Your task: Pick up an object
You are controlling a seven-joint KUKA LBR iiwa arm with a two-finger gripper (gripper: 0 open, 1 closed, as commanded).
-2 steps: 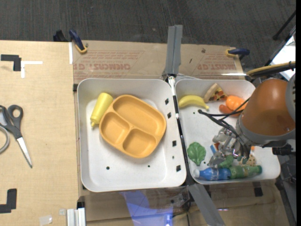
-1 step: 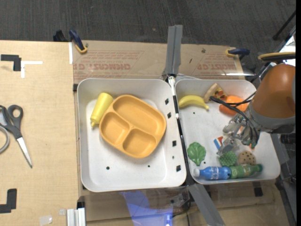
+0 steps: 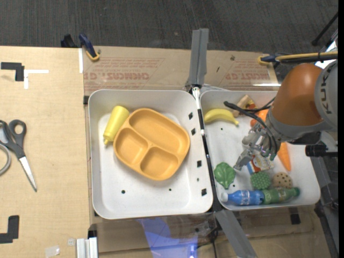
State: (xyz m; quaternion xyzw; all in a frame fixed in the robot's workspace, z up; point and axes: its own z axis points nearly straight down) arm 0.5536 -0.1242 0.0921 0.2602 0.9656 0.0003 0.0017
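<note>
Camera view looks down on two white bins side by side. Left bin (image 3: 107, 198) holds an orange divided tray (image 3: 152, 143) near its middle, with a yellow bottle (image 3: 114, 123) touching the tray's upper-left edge. Right bin (image 3: 215, 138) carries the clutter — a banana (image 3: 220, 115) near its top-left corner, a green leafy toy (image 3: 224, 174) by its left wall, a blue-and-green bottle (image 3: 262, 196) lying along its bottom edge, a carrot (image 3: 284, 156) toward the right. Above the middle of this bin hangs the gripper (image 3: 253, 153), just over a small red-and-blue item (image 3: 257, 167) — whether its fingers are parted or closed on anything, I cannot tell. Scissors (image 3: 19, 149) lie on the bench at the far left.
</note>
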